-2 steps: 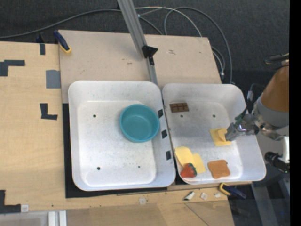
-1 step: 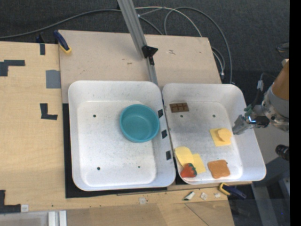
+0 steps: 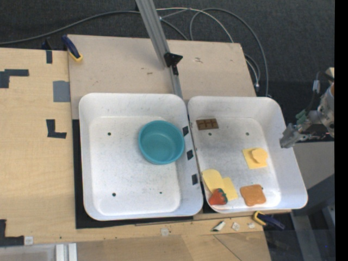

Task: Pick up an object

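Note:
In the right bin (image 3: pixel 272 110) lie a brown chocolate-bar piece (image 3: pixel 206 124), a yellow cheese-like wedge (image 3: pixel 256 157), a pale yellow piece (image 3: pixel 219 182) with a red strawberry-like piece (image 3: pixel 218 197) against it, and an orange-brown toast-like slab (image 3: pixel 253 194). A teal bowl (image 3: pixel 161 141) sits in the left bin (image 3: pixel 92 113). My gripper (image 3: pixel 288 137) hangs at the right bin's right rim, to the right of the yellow wedge and apart from every object. Nothing shows between its fingers.
A grey metal pole (image 3: pixel 155 29) slants down from the top to the gap between the bins. Cables (image 3: pixel 228 20) loop behind the bench. A blue-and-yellow clamp (image 3: pixel 72 48) grips the board's back left corner, another clamp (image 3: pixel 266 219) the front right.

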Controlling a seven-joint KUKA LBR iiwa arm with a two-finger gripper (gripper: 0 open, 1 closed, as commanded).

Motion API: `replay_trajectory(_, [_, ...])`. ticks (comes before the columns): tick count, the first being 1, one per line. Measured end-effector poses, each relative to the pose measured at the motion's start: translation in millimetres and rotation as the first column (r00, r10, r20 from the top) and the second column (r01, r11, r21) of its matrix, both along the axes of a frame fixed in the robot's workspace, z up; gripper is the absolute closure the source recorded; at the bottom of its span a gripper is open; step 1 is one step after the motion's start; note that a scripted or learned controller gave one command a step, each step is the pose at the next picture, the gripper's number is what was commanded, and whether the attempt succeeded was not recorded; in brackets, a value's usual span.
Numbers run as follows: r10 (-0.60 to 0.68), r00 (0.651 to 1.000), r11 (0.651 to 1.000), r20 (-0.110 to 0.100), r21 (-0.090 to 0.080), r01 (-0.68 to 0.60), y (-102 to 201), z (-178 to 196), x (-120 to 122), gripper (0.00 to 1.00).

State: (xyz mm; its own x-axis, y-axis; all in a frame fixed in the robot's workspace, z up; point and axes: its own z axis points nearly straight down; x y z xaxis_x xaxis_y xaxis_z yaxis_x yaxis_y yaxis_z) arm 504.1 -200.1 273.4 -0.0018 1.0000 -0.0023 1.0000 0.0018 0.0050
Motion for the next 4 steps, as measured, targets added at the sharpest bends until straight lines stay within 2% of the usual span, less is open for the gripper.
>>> replay_trajectory(2, [0.005,1.0,1.0,-0.007,0.003,-0.005,92,-26,41,1.0])
replay_trajectory(3, [0.006,1.0,1.0,-0.006,0.004,-0.006,146,-22,50,1.0])
replay_trajectory(4, [0.0,1.0,1.0,-0.006,0.001,0.0,186,-22,65,1.0])
